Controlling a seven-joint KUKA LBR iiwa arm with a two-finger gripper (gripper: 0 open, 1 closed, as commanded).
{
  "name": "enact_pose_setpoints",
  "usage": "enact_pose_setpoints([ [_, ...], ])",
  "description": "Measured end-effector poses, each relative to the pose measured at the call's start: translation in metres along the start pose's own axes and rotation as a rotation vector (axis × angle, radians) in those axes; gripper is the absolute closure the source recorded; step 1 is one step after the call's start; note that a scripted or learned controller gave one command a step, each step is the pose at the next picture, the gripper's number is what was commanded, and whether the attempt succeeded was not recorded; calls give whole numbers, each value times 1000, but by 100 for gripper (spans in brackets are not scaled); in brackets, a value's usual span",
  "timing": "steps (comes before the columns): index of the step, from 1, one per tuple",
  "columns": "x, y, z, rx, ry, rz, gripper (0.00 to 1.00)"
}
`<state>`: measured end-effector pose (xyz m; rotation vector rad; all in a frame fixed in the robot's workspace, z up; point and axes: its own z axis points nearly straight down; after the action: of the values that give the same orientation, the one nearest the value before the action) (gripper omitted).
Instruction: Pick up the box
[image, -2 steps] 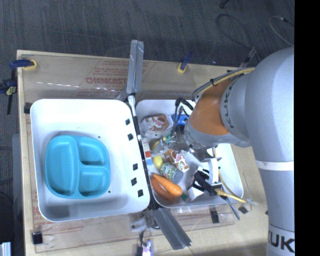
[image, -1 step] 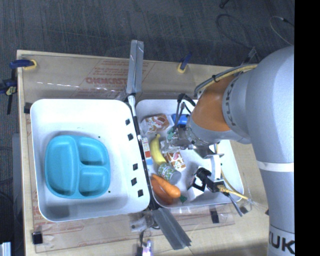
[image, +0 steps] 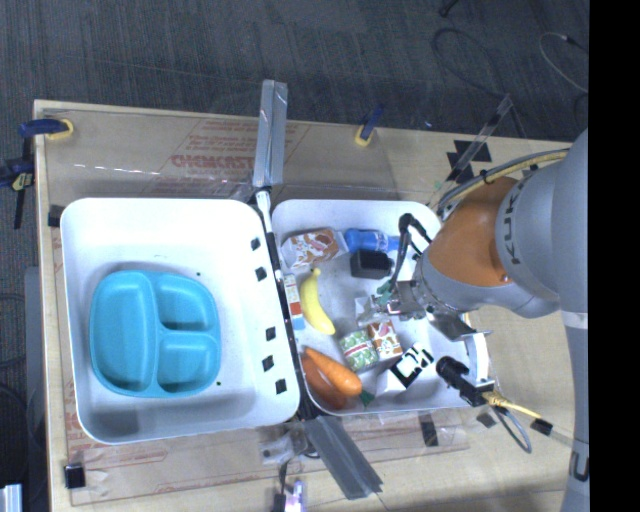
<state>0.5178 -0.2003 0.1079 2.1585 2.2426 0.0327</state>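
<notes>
Two white bins (image: 100, 225) before you, gripper (image: 388, 306) low in the right one, just above the box (image: 384, 338), finger state untellable.

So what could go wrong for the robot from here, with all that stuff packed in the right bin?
1. The box lies tight against a green packet, with a carrot and banana close by, so the gripper might catch a neighbour instead.
2. The arm hangs low over the crowded bin; coming down slightly off could shove things aside rather than grasp.
</notes>
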Motion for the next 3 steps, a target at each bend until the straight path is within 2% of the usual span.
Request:
enact_pose_setpoints([
  [1, 12, -21, -102, 36, 16, -513, 100],
  [2, 18, -35, -125, 36, 13, -386, 100],
  [3, 23, -33, -124, 35, 8, -222, 100],
])
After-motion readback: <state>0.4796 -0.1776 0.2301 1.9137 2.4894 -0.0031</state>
